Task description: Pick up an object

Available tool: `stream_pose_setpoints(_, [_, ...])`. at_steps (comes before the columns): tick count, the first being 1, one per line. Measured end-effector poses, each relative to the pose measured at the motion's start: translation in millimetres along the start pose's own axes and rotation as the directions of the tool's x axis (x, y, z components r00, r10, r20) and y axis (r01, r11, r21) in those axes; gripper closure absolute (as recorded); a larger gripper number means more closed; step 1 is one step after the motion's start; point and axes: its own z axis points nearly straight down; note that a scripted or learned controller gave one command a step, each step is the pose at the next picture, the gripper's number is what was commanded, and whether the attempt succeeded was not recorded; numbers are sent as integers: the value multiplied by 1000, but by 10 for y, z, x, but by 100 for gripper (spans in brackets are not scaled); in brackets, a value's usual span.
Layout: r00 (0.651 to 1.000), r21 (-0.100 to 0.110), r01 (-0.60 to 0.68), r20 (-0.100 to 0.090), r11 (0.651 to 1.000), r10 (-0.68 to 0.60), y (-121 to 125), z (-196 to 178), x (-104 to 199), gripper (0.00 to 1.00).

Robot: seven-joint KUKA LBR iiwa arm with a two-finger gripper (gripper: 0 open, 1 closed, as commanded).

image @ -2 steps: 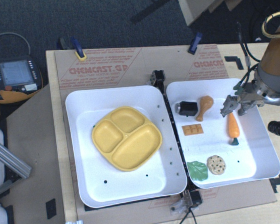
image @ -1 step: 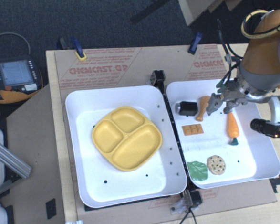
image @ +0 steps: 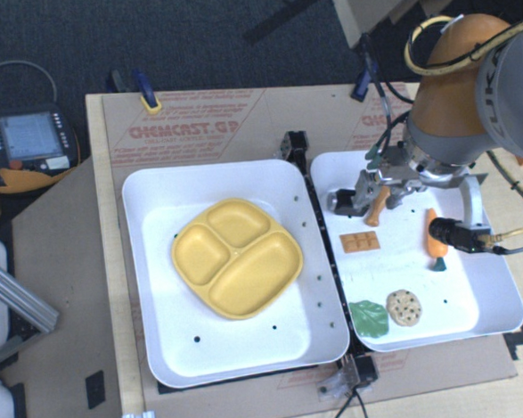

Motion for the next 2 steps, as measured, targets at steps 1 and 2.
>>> stream_pose_setpoints(1, [1000, -2, 0, 1, 1000, 0, 174, 48, 492, 100])
stream_pose_setpoints(2, [1000, -4, 1, 0, 1000, -1, 300, -138, 1007, 100])
